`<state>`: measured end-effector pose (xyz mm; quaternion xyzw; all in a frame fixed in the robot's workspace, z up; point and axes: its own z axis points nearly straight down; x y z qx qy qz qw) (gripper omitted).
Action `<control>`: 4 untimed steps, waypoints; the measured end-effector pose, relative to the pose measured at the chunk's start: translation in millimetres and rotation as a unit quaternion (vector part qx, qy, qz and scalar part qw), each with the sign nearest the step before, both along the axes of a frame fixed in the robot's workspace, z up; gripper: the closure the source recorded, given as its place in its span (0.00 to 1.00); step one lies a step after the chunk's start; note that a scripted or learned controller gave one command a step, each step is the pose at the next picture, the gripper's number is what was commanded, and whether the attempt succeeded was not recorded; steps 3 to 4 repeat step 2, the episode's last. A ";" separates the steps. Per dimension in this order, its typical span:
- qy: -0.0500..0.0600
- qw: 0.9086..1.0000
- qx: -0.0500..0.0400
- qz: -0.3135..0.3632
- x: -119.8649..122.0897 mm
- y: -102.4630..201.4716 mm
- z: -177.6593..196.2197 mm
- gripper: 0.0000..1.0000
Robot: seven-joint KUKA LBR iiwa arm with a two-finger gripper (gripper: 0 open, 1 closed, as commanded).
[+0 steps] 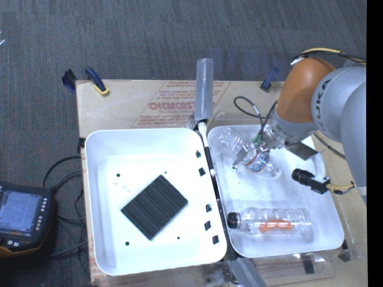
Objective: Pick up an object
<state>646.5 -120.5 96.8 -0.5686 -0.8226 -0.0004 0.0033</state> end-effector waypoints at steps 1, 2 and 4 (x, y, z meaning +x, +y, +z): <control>0.006 1.000 0.002 0.000 -1.3 1.0 7.9 1.00; -0.002 1.000 -0.002 0.014 -1.7 35.7 67.2 1.00; -0.002 1.000 -0.002 0.014 -1.7 35.7 67.2 1.00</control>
